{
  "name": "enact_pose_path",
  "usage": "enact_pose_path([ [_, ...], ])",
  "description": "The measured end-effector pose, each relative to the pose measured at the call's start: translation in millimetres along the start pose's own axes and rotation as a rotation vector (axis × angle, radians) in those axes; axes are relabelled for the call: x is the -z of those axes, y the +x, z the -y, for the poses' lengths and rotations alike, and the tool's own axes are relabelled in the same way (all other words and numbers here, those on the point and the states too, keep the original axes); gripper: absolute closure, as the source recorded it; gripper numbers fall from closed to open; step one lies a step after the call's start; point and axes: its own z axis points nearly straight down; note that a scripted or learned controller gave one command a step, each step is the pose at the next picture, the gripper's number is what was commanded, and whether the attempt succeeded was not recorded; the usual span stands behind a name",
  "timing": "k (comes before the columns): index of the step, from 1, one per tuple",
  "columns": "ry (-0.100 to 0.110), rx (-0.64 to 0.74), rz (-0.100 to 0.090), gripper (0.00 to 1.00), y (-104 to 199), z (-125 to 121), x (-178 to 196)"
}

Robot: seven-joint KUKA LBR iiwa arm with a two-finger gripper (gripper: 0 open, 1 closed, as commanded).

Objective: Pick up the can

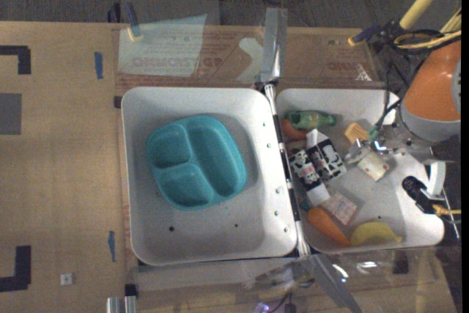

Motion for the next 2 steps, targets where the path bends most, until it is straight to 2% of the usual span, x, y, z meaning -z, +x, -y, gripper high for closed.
enact_pose_path([
  [1, -0.008, -0.119, -0.001, 0.0, -11, 16, -6],
  [2, -0.011, -0.121, 0.004, 1.0, -14, 16, 5],
])
